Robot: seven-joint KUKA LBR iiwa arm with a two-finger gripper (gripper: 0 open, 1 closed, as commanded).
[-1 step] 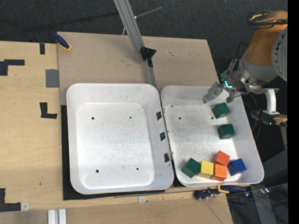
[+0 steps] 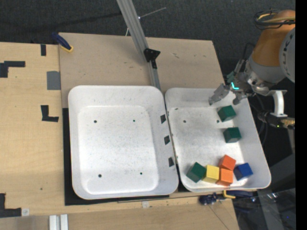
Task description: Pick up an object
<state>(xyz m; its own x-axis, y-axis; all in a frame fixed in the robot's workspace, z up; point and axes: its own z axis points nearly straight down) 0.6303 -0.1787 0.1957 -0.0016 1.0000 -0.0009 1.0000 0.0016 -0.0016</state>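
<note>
The arm [image 2: 276, 42] runs off the right edge, so its upper links are cut away. The end effector [image 2: 225, 96] shows as small grey prongs; whether they stand apart or closed is too small to tell. The yellow block [image 2: 212, 172] is partly covered by the orange block [image 2: 225, 176] beside it, and the blue block [image 2: 243, 170] sits partly behind that cluster. A small blue object [image 2: 211, 199] below the right bin [image 2: 192, 99] is too blurred to identify. The surface [image 2: 29, 143] is cropped at the left and bottom edges.
</note>
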